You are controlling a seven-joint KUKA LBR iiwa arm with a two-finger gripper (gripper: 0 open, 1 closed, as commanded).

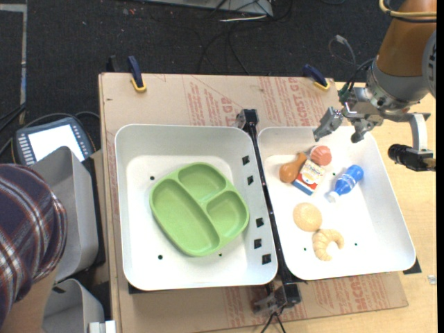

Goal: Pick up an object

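The right white bin (pixel 388 220) holds a small carton with a red cap (pixel 313 168), an orange drumstick-shaped toy (pixel 292 168), a blue bottle (pixel 345 182), a tan bun (pixel 307 216) and a croissant (pixel 327 243). My gripper (pixel 343 127) hangs above the bin's far edge, up and to the right of the carton. Its two fingers stand spread apart and open, with nothing between them.
The left white bin (pixel 132 255) carries a green divided plate (pixel 200 208). A black divider with clips (pixel 260 207) runs between the bins. Clamps (pixel 137 75) pin the cardboard at the bench's far edge. A person's plaid sleeve (pixel 28 227) sits at the left.
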